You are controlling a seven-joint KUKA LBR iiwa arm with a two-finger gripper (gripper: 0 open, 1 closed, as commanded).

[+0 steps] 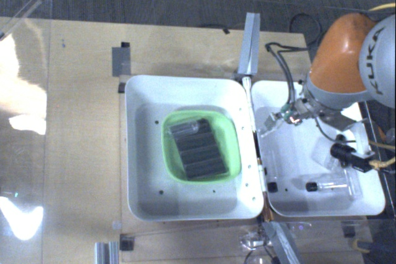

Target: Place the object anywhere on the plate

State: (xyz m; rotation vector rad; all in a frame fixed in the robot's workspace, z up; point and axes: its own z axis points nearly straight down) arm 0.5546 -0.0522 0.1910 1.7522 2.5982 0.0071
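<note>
A green plate (230,133) lies in the left white bin (142,151). On it rests a dark grey ridged block (199,150), set at a slant, with a small clear-grey piece (184,128) at its upper left end. The grey arm with its orange band (343,55) hangs over the right bin (291,201). My gripper (279,117) is at that bin's upper left, near the divider, apart from the plate and the block. Nothing can be seen held in it.
A small clear item with a dark tip (325,185) lies at the lower right of the right bin. A black connector and cables (349,157) hang beside the arm. A grey metal post (250,43) stands behind the wall between the bins.
</note>
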